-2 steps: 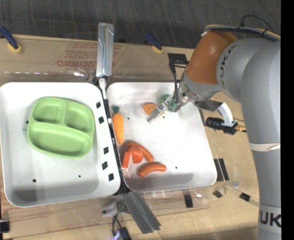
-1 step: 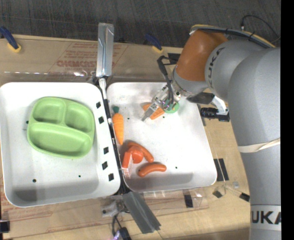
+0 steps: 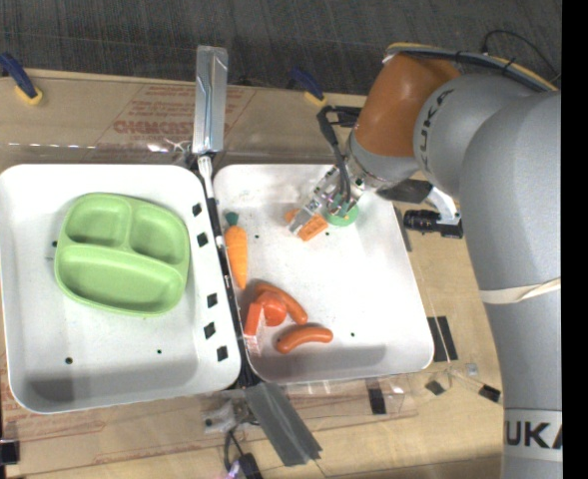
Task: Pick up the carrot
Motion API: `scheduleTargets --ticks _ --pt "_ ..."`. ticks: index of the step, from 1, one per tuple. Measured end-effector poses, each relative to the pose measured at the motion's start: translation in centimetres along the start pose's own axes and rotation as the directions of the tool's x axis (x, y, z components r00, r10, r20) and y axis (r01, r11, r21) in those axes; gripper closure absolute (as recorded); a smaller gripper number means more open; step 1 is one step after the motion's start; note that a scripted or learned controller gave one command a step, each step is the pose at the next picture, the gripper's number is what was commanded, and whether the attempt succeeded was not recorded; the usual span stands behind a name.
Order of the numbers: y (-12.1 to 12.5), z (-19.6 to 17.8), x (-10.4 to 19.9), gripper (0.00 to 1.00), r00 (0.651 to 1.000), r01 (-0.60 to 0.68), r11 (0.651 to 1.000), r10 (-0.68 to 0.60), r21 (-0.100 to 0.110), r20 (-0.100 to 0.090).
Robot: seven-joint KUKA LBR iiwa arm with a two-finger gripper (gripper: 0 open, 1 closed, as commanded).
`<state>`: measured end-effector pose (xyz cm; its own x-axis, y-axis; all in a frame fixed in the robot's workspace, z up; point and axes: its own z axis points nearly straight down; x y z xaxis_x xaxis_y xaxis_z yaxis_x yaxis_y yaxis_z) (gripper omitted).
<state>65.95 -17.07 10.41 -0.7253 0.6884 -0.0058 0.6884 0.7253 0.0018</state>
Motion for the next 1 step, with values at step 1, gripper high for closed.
scheduleTargets --ticks 1 --pt "1.98 -13.59 4.63 1.00 0.843 0.537 0.843 -0.537 -0.001 0.000"
